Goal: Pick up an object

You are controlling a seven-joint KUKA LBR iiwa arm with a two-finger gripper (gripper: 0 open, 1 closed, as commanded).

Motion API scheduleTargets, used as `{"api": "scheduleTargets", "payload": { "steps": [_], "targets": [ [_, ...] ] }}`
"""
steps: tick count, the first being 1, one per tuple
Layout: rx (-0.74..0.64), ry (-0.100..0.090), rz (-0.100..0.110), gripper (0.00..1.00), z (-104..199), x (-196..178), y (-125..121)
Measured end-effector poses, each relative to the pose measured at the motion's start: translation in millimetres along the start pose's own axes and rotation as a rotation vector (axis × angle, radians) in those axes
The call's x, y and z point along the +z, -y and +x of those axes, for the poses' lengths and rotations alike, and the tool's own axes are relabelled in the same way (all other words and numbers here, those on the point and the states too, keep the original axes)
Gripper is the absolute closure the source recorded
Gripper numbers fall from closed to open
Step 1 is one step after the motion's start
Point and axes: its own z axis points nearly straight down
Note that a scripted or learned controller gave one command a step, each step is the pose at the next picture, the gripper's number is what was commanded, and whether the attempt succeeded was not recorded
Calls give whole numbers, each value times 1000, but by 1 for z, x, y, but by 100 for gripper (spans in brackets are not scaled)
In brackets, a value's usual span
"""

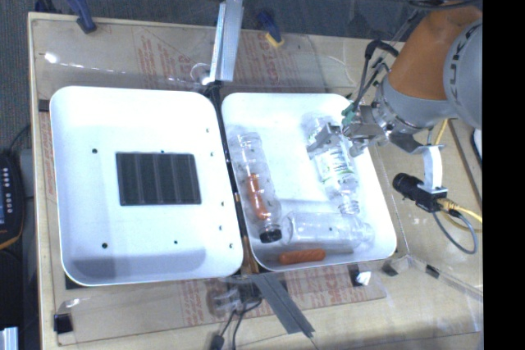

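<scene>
The right white bin (287, 115) holds three clear plastic bottles. One bottle (335, 164) lies along the bin's right side, and my gripper (351, 129) is right at its upper end, over the bin's right rim. A second bottle (253, 180), with orange inside, lies along the left wall. The third bottle (324, 229) lies across the near end, its black cap (271, 235) pointing left. An orange stick-like thing (302, 256) rests against the near wall. Whether my gripper touches the first bottle is not visible.
The left white bin (82, 127) holds a black ridged rectangular slab (158, 178) near its middle. A metal bar (226, 37) stands upright behind the gap between the bins. Blue clamps (80, 12) hold a clear sheet at the bench's far edge.
</scene>
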Motion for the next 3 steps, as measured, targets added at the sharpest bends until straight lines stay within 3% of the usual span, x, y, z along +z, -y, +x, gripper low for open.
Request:
{"api": "scheduleTargets", "payload": {
  "steps": [1, 2, 3],
  "targets": [
    [203, -1, 2, 0, -2, 10, 58],
    [166, 0, -1, 0, 1, 65, -71],
    [262, 1, -3, 0, 38, 69, -103]
  ]
}}
